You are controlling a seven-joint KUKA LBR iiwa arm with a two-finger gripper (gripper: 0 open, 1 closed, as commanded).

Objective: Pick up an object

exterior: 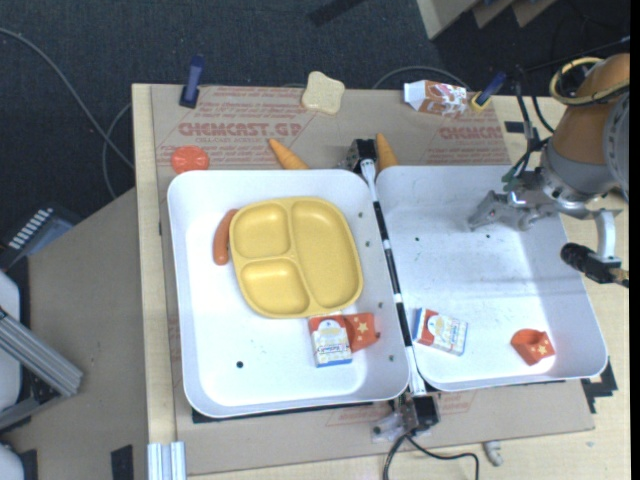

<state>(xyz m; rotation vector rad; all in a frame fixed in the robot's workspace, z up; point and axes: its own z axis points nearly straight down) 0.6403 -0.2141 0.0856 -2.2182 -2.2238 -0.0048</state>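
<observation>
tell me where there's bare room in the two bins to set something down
Right bin: bare middle, between gripper, carton and red piece. Left bin: bare front-left corner. Crowded round the yellow tray, with sausage and cartons against it.

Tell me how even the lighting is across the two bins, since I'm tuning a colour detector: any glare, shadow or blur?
In the camera view, a bright sunlit patch washes out the near right part of the right bin, around the orange block; the gripper casts a soft shadow on that bin's floor; the left bin with its yellow tray is evenly lit; the image is slightly soft throughout.
</observation>
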